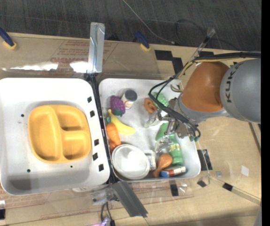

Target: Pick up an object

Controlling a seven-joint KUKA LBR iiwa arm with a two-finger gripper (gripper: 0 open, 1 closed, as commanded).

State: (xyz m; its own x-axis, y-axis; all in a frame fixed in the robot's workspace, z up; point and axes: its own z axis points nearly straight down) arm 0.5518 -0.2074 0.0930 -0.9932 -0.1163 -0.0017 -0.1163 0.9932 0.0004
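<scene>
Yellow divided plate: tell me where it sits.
The yellow divided plate lies flat in the middle of the left white bin, across the divider from the carrot.

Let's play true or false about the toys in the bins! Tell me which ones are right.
1. The yellow tray sits in the left bin. True.
2. The banana lies in the left bin. False: it is in the right bin, beside the carrot.
3. The white bowl is in the right bin's near corner. True.
4. The grapes are green. False: they are purple.
5. The arm reaches over the right bin. True.
</scene>
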